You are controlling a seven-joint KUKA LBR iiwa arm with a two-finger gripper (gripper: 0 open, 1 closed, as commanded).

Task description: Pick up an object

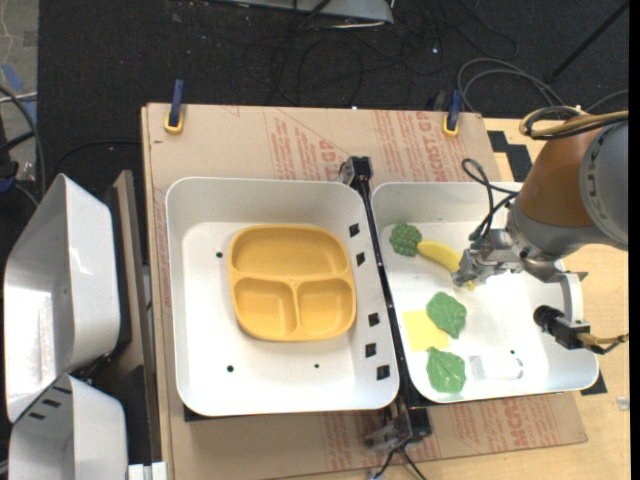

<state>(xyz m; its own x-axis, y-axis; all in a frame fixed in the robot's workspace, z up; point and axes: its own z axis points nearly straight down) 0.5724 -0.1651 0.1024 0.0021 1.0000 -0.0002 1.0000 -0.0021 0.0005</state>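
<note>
Yellow banana lies just left of the gripper.

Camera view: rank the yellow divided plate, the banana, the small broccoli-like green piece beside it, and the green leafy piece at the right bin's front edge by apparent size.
1. yellow divided plate, by far the largest
2. green leafy piece
3. banana and small broccoli-like green piece: too alike to rank
</note>
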